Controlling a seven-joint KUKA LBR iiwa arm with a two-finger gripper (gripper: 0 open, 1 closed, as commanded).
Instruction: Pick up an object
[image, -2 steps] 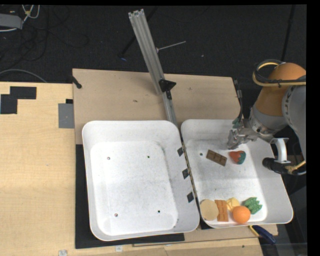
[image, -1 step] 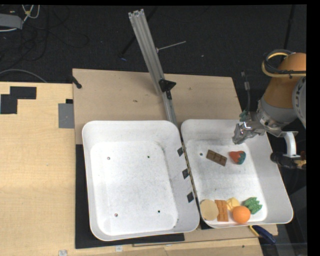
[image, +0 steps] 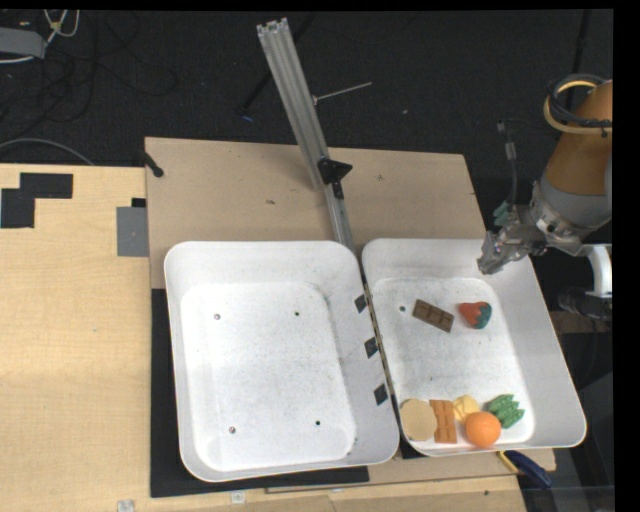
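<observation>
Gripper: your gripper (image: 496, 254) hangs over the far right corner of the right bin (image: 540, 300), above the bin floor; nothing shows between its tips; whether they stand apart or together, you cannot tell from this slant.
Nearest targets: the brown chocolate-bar piece (image: 434, 316) lies flat and alone mid-bin; the red strawberry-like toy (image: 475, 314) sits just beside it on the right, apart or barely touching; both lie near the gripper, toward the near side.
Approach: likely you are still lining up for a descent; pick one of the pair and centre over it; the bar is thin and flat, so it probably wants the tips astride its short width and a low descent; the rounded strawberry may be the easier grip.
Cluster: at the near edge a pale bread slice (image: 418, 419), an orange-brown slab (image: 443, 421), a yellow piece (image: 465, 406), an orange (image: 483, 430) and a green toy (image: 506, 410) crowd together, touching; a clean grasp there looks harder.
Obstacles: the bin wall runs close behind the gripper; the slanted metal rail (image: 300, 110) and the left bin (image: 190, 300) stand well apart from your path.
</observation>
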